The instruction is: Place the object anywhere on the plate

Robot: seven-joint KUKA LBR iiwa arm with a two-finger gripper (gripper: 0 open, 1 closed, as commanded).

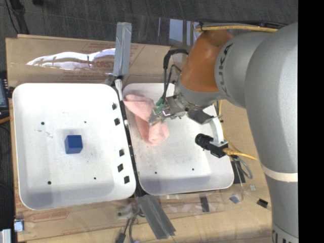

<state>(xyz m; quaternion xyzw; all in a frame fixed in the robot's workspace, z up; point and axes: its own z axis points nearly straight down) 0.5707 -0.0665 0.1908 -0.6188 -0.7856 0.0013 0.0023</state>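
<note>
While gripper [161, 114] sits at pink cloth [147, 119], right bin [172, 178]: grasp step; finger state can't tell; next needs lift.

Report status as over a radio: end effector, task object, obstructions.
End effector low in right bin, at pink cloth; grip unclear. Blue cube sits alone in left bin. Nothing blocking.

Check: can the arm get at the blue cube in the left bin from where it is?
Probably yes. The blue cube sits alone on the left bin floor. The gripper is over the pink cloth in the right bin; only the low divider lies between.
</note>
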